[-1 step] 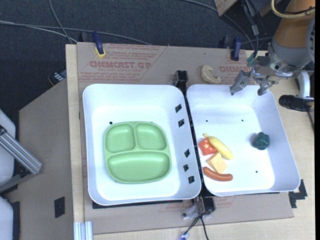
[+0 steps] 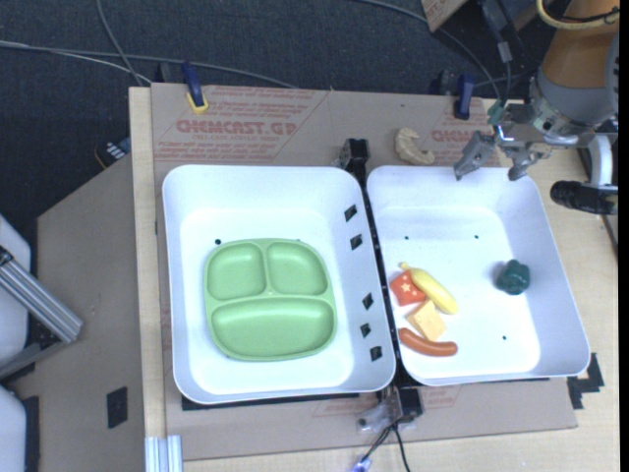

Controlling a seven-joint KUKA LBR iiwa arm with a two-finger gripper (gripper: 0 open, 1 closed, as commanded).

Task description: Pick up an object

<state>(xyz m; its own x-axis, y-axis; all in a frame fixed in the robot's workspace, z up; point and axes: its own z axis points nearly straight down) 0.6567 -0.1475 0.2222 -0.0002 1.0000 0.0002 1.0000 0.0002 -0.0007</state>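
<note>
Robotics lab: cardboard-topped bench [image 2: 256,126] (clamped at back), loose cables [image 2: 118,28] on dark carpet, two white bins [image 2: 187,264].

Right bin [image 2: 550,254]: yellow banana [image 2: 433,290], red piece [image 2: 405,287], orange wedge [image 2: 428,321], red sausage [image 2: 428,343] clustered; dark green lump [image 2: 512,277] apart.

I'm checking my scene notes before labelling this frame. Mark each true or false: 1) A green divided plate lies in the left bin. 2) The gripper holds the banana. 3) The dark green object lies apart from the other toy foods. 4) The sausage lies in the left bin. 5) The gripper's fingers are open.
1) True: the green divided plate lies in the left bin.
2) False: the gripper is at the right bin's far edge, apart from the banana.
3) True: the dark green object lies alone.
4) False: the sausage lies in the right bin.
5) True.
</note>
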